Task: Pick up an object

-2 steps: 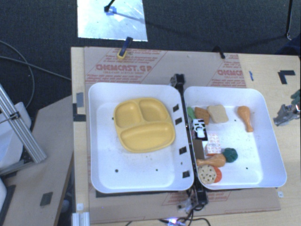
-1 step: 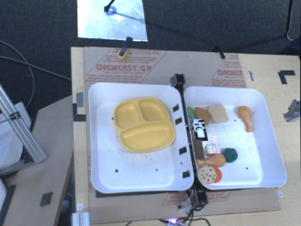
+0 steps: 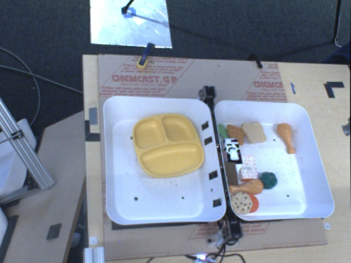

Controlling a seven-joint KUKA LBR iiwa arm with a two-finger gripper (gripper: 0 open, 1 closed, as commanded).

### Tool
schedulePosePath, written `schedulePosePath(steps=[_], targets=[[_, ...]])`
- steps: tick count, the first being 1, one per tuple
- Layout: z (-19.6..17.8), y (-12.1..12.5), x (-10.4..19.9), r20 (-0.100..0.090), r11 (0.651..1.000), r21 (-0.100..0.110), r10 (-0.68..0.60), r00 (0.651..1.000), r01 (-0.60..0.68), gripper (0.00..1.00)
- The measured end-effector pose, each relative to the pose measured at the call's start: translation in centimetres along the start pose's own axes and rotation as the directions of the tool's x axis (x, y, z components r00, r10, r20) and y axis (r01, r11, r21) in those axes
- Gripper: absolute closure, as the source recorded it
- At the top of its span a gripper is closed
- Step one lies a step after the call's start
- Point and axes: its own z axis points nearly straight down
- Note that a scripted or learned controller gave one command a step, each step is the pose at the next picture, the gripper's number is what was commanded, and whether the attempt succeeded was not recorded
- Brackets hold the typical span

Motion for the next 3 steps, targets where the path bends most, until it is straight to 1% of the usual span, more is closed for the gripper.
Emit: schedulePosePath(steps=[2,3], targets=[[-4.4,0.0,0.0,-0.001,1.000,0.001,-0.004,1.000,0.004,1.00],[-5.6,0.0,0.0,-0.001,1.000,0.001,-0.004,1.000,0.004,1.00]])
